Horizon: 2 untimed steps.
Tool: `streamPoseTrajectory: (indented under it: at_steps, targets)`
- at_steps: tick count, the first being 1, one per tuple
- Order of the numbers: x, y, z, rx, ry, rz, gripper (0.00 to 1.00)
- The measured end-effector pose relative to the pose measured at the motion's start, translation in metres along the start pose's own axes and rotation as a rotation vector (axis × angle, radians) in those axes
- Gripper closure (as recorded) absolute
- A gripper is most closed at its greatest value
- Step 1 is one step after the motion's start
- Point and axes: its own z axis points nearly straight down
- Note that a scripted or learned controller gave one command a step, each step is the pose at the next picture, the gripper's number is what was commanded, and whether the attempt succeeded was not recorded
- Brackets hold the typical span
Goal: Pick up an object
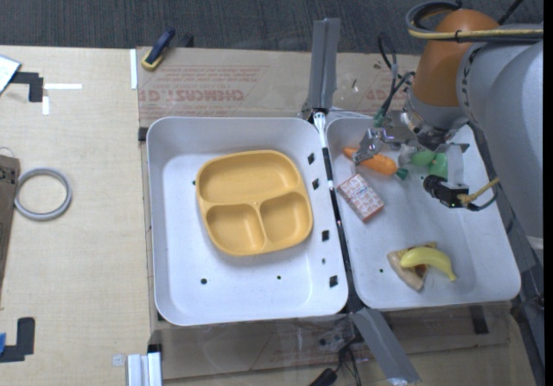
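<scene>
Carrot [377,163] lies just left of the gripper [378,144]; jaw state unclear. Center over its middle, then descend straight.

End effector [373,148] over carrot [375,163]; banana [429,260] nearer front.

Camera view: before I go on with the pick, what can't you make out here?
- End effector: its tip blurs into the carrot in the right bin; contact unclear.
- Green object: partly covered by the wrist, identity unclear.
- Item under the banana: mostly covered, too small to name.
- Right bin's far right corner: hidden by the arm.
</scene>
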Motion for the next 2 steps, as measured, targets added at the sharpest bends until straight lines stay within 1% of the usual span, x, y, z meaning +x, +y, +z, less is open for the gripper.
streamPoseTrajectory:
  at_steps: [1,2]
  targets:
    - [-0.001,-0.002,-0.007,0.009,-0.001,-0.001,1.0]
    - [0.051,-0.001,-0.118,0.001,0.0,-0.085,1.0]
